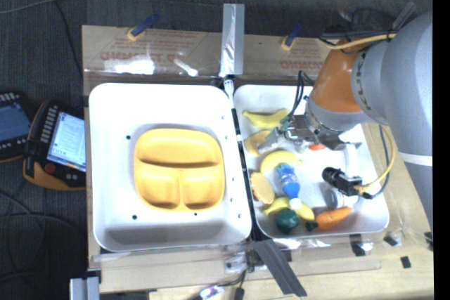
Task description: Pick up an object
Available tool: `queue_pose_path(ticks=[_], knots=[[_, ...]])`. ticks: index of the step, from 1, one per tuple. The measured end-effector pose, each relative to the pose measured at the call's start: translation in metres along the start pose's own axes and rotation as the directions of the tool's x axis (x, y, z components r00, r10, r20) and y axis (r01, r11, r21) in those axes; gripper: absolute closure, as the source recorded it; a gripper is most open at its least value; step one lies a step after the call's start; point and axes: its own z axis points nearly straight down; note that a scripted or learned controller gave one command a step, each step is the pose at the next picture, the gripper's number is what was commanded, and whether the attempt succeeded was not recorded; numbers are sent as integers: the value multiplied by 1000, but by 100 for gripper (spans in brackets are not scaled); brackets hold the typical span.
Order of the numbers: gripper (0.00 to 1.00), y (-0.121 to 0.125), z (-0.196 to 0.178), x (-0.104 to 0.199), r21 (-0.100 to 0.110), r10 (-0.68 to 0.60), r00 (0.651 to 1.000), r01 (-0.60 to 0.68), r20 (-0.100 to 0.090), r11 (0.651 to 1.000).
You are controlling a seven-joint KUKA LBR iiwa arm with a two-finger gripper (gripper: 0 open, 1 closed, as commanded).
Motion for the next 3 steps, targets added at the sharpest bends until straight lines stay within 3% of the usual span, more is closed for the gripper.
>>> queue_pose_path(ticks=[1,2,3], knots=[[0,-101,4,-9,-12,24,1000,-24,1,1000],[100,-100,-3,-7,-12,21,1000,-21,-1,1000],[100,-37,-159,42,2,-4,1000,4,2,1000]])
